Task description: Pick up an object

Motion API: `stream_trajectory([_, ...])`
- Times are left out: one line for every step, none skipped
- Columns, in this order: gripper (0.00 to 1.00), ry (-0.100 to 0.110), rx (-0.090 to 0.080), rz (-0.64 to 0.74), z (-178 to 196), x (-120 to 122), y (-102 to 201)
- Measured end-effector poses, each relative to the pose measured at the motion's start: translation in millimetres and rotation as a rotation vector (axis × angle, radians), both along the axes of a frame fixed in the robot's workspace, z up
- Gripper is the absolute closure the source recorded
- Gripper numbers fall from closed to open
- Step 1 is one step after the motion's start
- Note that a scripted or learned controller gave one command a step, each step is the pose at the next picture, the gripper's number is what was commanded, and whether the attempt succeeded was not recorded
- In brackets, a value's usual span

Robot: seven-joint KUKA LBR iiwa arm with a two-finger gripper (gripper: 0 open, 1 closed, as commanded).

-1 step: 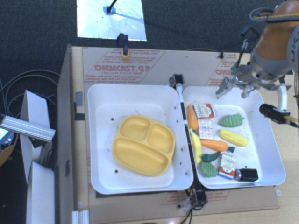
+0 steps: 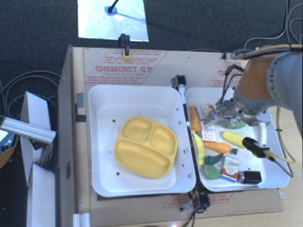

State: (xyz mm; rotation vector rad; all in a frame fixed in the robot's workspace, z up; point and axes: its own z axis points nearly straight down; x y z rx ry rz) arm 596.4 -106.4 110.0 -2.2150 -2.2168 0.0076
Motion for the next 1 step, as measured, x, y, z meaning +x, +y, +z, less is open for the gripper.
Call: stream_trajectory([0.00, -0.031, -0.003, -0.003, -19.7, -54.5, -6.6])
